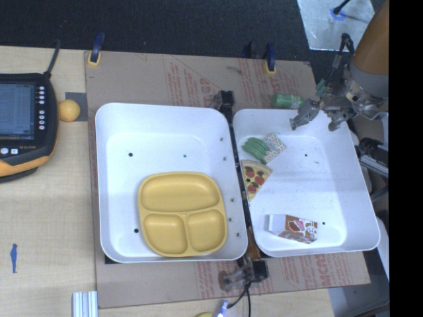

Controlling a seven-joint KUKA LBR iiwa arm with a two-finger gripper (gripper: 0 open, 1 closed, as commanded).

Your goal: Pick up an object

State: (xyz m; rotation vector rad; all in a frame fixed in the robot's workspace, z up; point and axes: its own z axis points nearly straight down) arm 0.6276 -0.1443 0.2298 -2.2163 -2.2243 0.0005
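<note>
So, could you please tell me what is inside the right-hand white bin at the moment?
The right bin holds a green toy vegetable with a speckled card partly over it, a pizza slice leaning on the left wall, and a small box near the front. Whatever lies beneath them is hidden.

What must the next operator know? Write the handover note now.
Gripper: at the right white bin's far rim, holding nothing that I can see.
In that bin: green leafy toy, small speckled card, pizza-slice toy, small printed box.
Left white bin: yellow three-compartment plastic tray.
Done: no pick yet.
Left: descend, grasp one object, lift.
</note>
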